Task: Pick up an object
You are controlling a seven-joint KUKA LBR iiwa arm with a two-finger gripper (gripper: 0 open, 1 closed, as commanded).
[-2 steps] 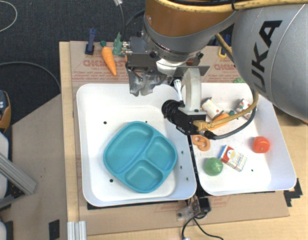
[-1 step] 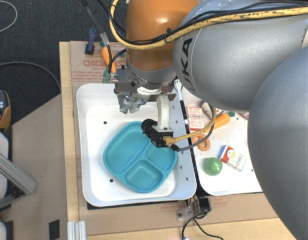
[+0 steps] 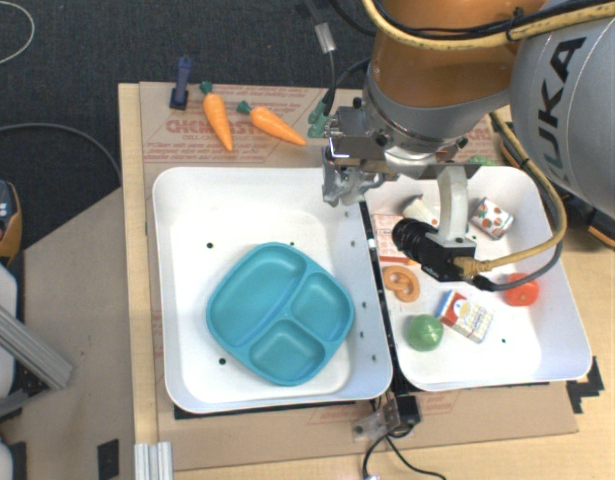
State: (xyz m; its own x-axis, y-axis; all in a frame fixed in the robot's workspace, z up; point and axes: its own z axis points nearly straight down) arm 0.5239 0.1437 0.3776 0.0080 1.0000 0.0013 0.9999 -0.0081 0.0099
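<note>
Robotics laboratory test cell. Indicators: a KUKA-branded industrial arm (image 3: 457, 48) at upper right, white bins (image 3: 187, 218) on a cardboard sheet (image 3: 147, 113) at frame centre, aluminium framing (image 3: 32, 353) at lower left, dark carpet (image 3: 87, 38) at upper left.

Two bins stand side by side on the surface (image 3: 139, 218). In the left bin (image 3: 177, 258) a divided tray (image 3: 279, 311) lies toward the front. The right bin (image 3: 557, 343) holds a ball (image 3: 423, 332) at the front, a small carton (image 3: 466, 316) just right of it, a pretzel (image 3: 401, 284) behind the ball, and a cube (image 3: 490, 218) at the back. What may be a flat packet (image 3: 385, 238) lies by its left wall, partly hidden. Behind the bins lie two carrots (image 3: 218, 120), with a peg (image 3: 180, 82) to their left. The pincer (image 3: 339, 184) hangs over the bins' shared wall, at the back.
</note>
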